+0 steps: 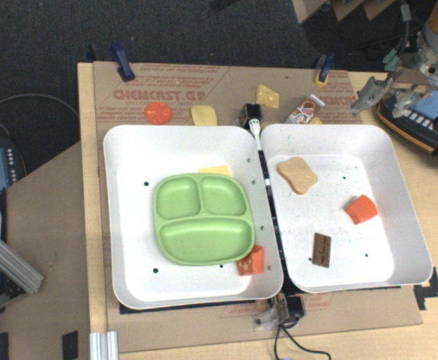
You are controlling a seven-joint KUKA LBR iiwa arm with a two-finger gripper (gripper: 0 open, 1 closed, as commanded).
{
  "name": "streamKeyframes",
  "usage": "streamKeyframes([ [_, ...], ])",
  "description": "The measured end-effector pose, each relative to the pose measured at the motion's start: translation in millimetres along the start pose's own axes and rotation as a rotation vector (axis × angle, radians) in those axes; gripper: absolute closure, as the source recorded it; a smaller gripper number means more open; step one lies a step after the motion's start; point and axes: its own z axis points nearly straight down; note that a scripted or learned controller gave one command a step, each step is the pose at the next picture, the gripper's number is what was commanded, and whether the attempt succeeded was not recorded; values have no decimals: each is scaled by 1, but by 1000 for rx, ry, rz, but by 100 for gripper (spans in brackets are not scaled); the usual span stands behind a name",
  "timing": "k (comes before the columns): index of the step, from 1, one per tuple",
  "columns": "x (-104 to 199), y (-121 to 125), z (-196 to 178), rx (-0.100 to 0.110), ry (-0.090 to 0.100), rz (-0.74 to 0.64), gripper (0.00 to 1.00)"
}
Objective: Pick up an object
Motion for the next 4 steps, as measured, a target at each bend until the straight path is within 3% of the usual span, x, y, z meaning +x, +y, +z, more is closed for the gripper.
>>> streamKeyframes([
  [1,-42,-16,196,7,20,-1,0],
  [2,-35,-87,191,6,3,1,0],
  [3,13,-124,191,5,4,-2,0],
  [4,9,-122,180,-2,0,2,100],
])
